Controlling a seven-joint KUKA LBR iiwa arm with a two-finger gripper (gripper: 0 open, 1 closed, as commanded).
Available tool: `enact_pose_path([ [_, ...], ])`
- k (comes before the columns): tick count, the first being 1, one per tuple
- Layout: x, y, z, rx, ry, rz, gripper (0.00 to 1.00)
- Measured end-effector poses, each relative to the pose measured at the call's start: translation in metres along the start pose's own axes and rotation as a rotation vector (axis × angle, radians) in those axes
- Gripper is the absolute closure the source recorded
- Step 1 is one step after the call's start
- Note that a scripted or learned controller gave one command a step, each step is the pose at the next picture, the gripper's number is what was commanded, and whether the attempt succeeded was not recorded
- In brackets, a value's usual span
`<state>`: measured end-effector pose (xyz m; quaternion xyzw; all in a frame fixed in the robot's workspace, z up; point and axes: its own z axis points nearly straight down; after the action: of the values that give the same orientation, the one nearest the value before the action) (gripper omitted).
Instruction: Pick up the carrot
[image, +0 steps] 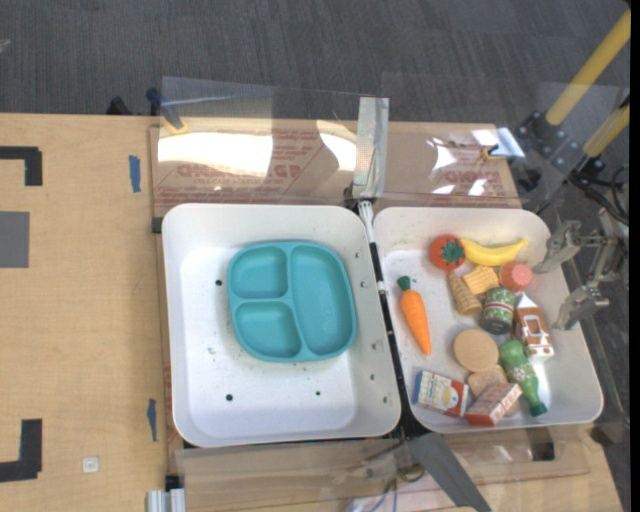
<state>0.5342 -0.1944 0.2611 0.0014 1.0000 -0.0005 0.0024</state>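
Note:
The carrot is orange with a green top. It lies flat in the left part of the right white bin, close to the wall shared with the left bin. Its green end points to the far side and its tip toward the near side. Bare bin floor surrounds it on both long sides, and nothing touches it.
To the carrot's right are a red tomato, a yellow banana, a green can, a tan round biscuit, a green bottle and small cartons. The left bin holds a teal divided plate.

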Motion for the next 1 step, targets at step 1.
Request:
enact_pose_path([
  [1,0.0293,0.0431,0.1579,-0.001,0.0,0.095,0.0],
])
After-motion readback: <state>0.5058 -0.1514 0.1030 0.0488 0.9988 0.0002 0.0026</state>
